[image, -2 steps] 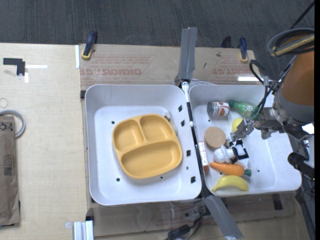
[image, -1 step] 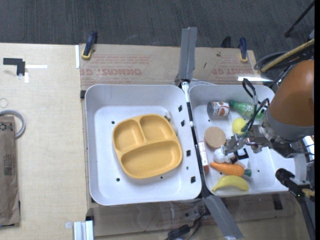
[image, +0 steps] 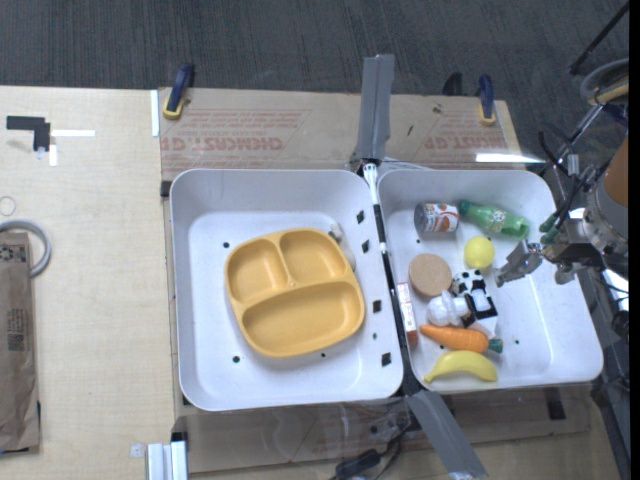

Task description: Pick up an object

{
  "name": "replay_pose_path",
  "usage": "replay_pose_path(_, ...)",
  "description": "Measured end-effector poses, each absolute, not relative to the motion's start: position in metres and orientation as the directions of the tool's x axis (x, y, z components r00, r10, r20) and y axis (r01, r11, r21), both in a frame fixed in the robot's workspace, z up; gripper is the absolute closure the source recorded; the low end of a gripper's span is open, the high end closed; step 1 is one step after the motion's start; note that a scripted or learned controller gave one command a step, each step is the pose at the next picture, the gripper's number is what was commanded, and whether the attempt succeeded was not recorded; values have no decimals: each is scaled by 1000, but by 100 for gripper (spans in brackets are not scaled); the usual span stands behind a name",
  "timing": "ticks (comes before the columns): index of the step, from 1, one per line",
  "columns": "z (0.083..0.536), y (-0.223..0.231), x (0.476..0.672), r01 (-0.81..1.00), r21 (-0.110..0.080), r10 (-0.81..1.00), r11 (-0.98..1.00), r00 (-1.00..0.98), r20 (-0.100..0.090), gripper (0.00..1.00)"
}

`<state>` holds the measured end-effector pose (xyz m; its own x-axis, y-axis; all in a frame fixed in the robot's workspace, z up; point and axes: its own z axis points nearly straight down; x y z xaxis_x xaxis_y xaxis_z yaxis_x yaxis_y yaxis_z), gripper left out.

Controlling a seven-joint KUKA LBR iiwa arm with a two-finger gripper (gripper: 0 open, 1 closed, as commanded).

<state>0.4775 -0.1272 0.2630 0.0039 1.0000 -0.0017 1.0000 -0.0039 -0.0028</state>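
Observation:
The right bin (image: 560, 353) holds several small items: a can (image: 437, 218), a green bottle (image: 494, 218), a yellow lemon (image: 480, 252), a tan round disc (image: 431, 274), a black-and-white toy (image: 468, 300), a carrot (image: 455, 337) and a banana (image: 462, 367). My gripper (image: 517, 266) hangs over the right half of this bin, just right of the lemon and the toy. It is open, with nothing between its fingers and touching none of the items.
The left bin (image: 195, 268) holds a yellow divided plate (image: 295, 290). A grey divider bar (image: 376, 108) runs between the bins at the back. Cardboard (image: 260, 128) lies behind them. The arm's wrist (image: 590, 238) stands over the right bin's right wall.

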Motion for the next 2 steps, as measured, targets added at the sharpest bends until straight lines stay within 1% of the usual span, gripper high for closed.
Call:
replay_pose_path(1, 189, -108, 477, 951, -3, 951, 308, -308, 0, 0)
replay_pose_path(2, 92, -162, 549, 936, 1, 936, 353, -353, -2, 0)
